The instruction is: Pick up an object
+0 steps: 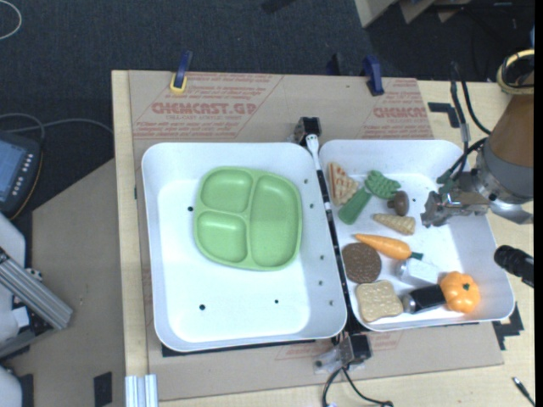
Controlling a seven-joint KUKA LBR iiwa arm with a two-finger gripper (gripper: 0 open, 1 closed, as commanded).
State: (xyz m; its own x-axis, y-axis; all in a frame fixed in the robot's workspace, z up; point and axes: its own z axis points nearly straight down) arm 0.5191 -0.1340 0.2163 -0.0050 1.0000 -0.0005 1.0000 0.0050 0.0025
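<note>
**Gripper hangs over a bin full of toy food**

Overhead, two shallow white bins sit side by side on a brown board. In the left bin (170, 295) lies a green divided plate (249, 218), flat and near the middle. The right bin (475, 253) holds the loose things: a waffle-patterned wedge (341, 181) at the upper left, a green piece (355, 203) just below it, a darker green leafy piece (383, 183) beside that, and a small brown lump (398, 200) next to it. Lower down come a pale cone (394, 222), an orange carrot (384, 246), a round brown cookie (362, 263) and a slice of bread (378, 300). A small white block (419, 271) lies right of the cookie, a black piece (424, 298) below it, touching an orange pumpkin (460, 292) near the bin's lower right corner.

The arm comes in from the right, and its gripper (439, 208) is over the right bin's upper right part, just right of the pale cone. Nothing can be seen held in it; how wide it stands cannot be told.
</note>
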